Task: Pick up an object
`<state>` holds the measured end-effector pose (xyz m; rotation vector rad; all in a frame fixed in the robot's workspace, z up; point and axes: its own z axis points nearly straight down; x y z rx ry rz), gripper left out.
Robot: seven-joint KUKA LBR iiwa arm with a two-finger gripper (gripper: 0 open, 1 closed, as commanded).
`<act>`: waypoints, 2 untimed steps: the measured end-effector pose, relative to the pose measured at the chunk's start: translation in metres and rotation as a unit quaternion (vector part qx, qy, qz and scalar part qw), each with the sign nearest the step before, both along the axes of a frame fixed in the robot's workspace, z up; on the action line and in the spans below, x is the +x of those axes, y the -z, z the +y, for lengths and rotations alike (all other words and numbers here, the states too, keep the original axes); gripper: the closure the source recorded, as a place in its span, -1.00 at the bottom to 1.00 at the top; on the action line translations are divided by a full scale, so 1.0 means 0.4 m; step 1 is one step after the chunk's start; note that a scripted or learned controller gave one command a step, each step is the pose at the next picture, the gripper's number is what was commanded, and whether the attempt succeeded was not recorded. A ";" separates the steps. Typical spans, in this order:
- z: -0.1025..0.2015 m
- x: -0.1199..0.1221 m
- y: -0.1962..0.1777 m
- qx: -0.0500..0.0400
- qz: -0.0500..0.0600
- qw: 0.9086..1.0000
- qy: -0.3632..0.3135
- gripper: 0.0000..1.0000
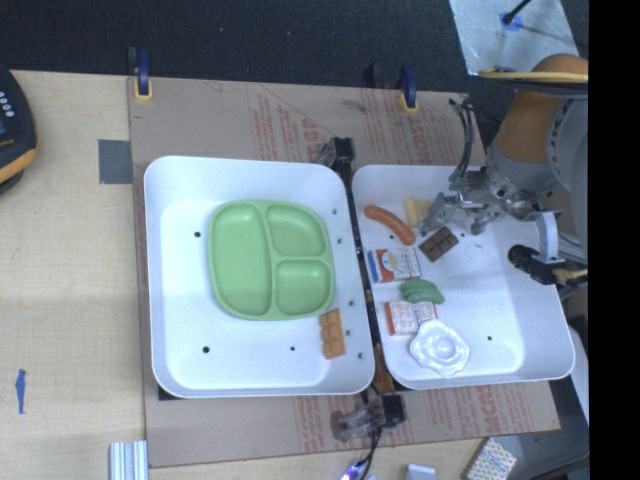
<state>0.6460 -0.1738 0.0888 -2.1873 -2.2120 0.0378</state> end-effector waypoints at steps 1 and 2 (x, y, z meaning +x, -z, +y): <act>-0.103 -0.130 -0.007 -0.003 -0.015 1.000 0.005 -1.00; 0.030 -0.177 -0.006 -0.001 -0.016 1.000 0.001 -1.00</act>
